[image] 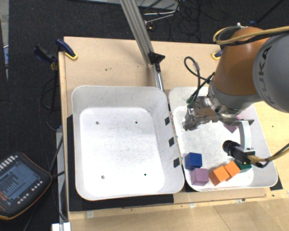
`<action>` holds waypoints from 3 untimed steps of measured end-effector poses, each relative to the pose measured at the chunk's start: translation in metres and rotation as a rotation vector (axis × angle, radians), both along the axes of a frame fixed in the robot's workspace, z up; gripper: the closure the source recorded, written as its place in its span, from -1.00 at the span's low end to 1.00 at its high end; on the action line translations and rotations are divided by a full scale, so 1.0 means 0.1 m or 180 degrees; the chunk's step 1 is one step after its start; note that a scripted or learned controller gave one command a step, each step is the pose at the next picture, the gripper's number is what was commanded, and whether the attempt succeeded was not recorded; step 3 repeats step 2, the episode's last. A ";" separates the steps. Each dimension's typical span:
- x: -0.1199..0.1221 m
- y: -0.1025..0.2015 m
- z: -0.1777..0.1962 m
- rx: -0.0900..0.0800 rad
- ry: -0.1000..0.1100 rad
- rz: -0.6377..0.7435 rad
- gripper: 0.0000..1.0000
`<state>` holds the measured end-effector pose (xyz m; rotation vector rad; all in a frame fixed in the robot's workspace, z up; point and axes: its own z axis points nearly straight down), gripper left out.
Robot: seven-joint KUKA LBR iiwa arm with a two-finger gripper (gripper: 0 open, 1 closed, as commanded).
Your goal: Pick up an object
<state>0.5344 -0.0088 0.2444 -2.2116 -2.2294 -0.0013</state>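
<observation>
In the right shallow white plastic bin [260, 129], a blue cube [193, 160], lilac cube [199, 176] and orange block [221, 173] lie below the grey gripper [190, 121], whose jaws' state I cannot tell.

Robotics lab, test-bench setup. Landmark: plywood bench [115, 61] on dark carpet. On it, two shallow white bins [120, 138] side by side, black tape tabs along the seam btwn them. Blue clamps [62, 49] grip the bench's far-left corner. Aluminium strut [137, 25] slants up from the bench's far side w/ loose cables behind it. Teach pendant [12, 184] w/ lit screen lies on the floor left of the bench. Industrial arm [253, 66], grey w/ orange band, reaches over the bench's right side.
</observation>
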 end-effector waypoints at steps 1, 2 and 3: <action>0.03 0.44 -0.09 -0.0003 0.0005 -0.0003 1.00; 0.10 0.93 0.00 0.0000 -0.0006 -0.0001 1.00; 0.10 0.93 0.00 0.0000 -0.0006 -0.0001 1.00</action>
